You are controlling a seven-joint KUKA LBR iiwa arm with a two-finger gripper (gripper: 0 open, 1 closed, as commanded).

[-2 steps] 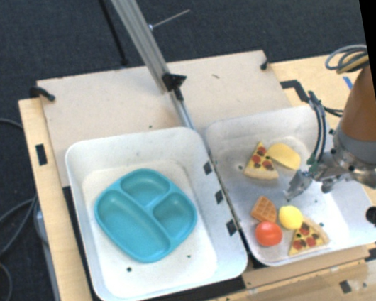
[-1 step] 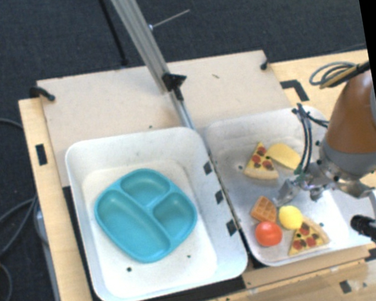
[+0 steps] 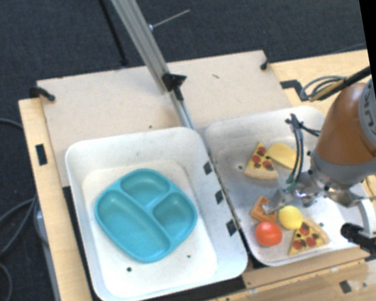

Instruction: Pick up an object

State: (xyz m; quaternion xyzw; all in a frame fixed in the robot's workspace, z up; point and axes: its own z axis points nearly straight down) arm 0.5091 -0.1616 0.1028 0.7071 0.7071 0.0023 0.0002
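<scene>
In the right bin (image 3: 230, 146) lie several toy foods. A pizza slice (image 3: 260, 163) and a yellow cheese wedge (image 3: 282, 154) sit toward the back. An orange waffle-like piece (image 3: 261, 209), a red tomato (image 3: 267, 234), a yellow lemon (image 3: 290, 217) and a second pizza slice (image 3: 306, 236) lie near the front. My gripper (image 3: 288, 198) hangs low over the bin, just above the lemon and right of the orange piece. The grey arm with its orange band (image 3: 349, 132) covers the bin's right side.
The left bin (image 3: 82, 165) holds a blue divided plate (image 3: 145, 213). A metal camera pole (image 3: 143, 39) rises behind the bins. Cables (image 3: 321, 86) run at the bench's right edge, near the arm.
</scene>
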